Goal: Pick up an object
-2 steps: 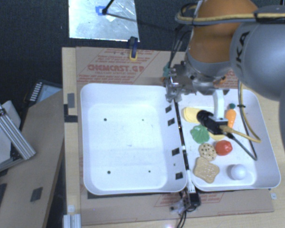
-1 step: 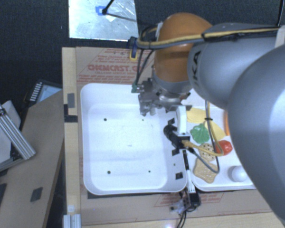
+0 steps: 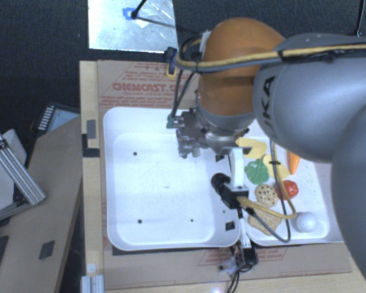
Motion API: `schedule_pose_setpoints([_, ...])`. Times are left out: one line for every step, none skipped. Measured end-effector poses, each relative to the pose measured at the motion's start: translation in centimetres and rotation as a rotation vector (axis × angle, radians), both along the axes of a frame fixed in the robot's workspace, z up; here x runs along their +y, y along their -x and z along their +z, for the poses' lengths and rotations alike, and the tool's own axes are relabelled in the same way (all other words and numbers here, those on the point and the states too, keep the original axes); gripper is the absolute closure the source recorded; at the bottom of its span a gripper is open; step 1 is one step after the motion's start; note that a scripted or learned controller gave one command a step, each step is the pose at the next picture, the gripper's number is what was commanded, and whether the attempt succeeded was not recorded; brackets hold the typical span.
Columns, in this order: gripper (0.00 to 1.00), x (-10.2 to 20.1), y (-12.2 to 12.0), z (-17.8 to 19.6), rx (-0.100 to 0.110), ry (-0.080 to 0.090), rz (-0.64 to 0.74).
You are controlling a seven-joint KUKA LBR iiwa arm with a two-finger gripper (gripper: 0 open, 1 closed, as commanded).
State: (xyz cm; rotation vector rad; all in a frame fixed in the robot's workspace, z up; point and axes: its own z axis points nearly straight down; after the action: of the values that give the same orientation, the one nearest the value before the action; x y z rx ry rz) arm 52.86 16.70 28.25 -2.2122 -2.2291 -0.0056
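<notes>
Small toy foods [image 3: 265, 182] clustered in right bin [image 3: 317, 234].

This looks like a robot lab, not a home. A big grey and orange robot arm [image 3: 280, 84] reaches over two white bins [image 3: 119, 163] that sit on a sheet of brown cardboard with red print [image 3: 140, 84], and wires and cables [image 3: 232, 194] run between the bins. One bin holds little toy foods [image 3: 265, 176], a metal rail [image 3: 12, 163] stands at the left, and dark cloth [image 3: 36, 41] hangs behind the bench.
</notes>
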Motion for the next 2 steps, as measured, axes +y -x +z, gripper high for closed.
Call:
schedule_pose_setpoints([1.00, 7.0, 2.7, -7.9, 0.008, 0.003, 0.003])
schedule_pose_setpoints([1.00, 6.8, 4.2, -5.2, 0.001, 0.002, -0.002])
